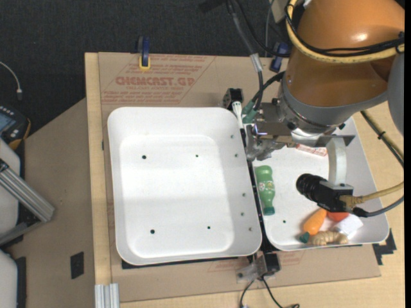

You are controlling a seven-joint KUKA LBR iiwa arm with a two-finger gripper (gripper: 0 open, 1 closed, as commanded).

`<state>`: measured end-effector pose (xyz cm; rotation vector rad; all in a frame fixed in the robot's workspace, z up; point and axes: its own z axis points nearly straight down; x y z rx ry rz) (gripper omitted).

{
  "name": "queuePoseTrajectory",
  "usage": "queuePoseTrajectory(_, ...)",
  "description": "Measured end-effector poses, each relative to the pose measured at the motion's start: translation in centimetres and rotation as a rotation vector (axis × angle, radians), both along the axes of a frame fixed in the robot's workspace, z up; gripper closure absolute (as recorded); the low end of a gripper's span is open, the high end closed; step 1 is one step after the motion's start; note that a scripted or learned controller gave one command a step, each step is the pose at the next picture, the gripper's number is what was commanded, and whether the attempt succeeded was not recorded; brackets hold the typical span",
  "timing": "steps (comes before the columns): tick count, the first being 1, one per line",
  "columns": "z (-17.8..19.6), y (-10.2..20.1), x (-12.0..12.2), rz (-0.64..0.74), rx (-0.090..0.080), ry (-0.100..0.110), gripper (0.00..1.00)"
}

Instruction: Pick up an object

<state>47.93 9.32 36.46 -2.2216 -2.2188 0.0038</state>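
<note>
Furthest left, a shallow white plastic bin [173, 191] with four small dark dots on its floor. Just right of it, over the seam where the two trays meet, the grey metal two-finger gripper [258, 145], hanging from the orange-domed grey arm [340, 43]; wide or narrow, cannot tell from this angle, and nothing seen held in it. Directly below, in the second shallow white bin [286, 204], a small green plastic bottle [264, 188], lying lengthwise hard against the left wall. Further right, near the bottom edge, an orange carrot-shaped piece [314, 221] touching a knobbly beige lump [329, 239].

Probably the approach stage, with the bottle the nearest target. To do it well: line up across the bottle's narrow width, not along its length. Keep clear of the bin wall on the left side, since little room shows there. Descend straight, close around the fat middle, then lift slowly. Otherwise, choose the orange piece, with more open floor around it.
</note>
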Motion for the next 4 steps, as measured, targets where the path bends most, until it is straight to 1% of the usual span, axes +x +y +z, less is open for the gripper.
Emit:
queuePoseTrajectory(1, -11.7, 1.7, -0.1, 0.0, 0.001, 0.002, 1.0)
queuePoseTrajectory(2, -17.2, 12.3, -0.2, 0.009, 0.001, 0.003, 1.0)
queuePoseTrajectory(3, -7.3, 13.2, 6.7, 0.003, 0.003, -0.011, 1.0)
queuePoseTrajectory(4, -7.7, 13.1, 6.4, 0.001, 0.0, -0.003, 0.0)
